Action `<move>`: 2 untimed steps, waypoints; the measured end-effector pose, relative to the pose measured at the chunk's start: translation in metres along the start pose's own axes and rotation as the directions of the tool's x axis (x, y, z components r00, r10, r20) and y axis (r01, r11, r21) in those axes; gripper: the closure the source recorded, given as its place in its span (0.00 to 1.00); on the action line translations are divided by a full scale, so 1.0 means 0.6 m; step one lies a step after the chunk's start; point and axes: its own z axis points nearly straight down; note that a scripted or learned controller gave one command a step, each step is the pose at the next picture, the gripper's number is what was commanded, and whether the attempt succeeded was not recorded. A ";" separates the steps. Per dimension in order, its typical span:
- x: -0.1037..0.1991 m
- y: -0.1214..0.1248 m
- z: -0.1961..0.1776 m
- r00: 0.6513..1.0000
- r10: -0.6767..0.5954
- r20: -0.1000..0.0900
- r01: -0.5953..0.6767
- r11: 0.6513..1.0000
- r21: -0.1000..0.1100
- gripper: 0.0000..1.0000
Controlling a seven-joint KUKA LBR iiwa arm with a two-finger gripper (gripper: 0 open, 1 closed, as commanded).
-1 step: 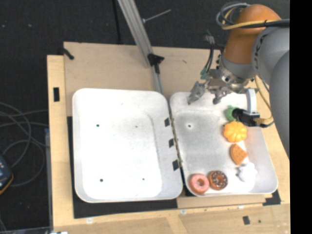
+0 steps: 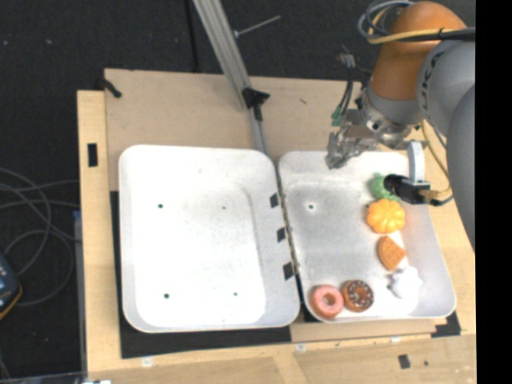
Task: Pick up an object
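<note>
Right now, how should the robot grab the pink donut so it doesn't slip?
The pink donut lies flat near the front wall of the right bin, almost touching the chocolate donut. Probably best to come straight down from above and pinch one side of the ring, one finger in the hole, one outside on the far side, away from the bin wall and the neighbouring donut.

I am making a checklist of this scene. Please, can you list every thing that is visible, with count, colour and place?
bins: 2, white, side by side on the bench
pink donut: 1, pink, right bin, near edge
chocolate donut: 1, brown, beside the pink one
orange pumpkin: 1, orange, right bin, right side
waffle piece: 1, orange-brown, below the pumpkin
white object: 1, white, right bin, near corner
green object: 1, green, above the pumpkin
end effector: 1, grey, over right bin's far edge
</note>
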 end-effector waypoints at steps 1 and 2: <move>0.085 0.008 0.021 1.000 -0.003 0.000 0.003 1.000 0.002 1.00; 0.187 -0.023 -0.039 1.000 -0.005 -0.001 0.005 1.000 -0.002 1.00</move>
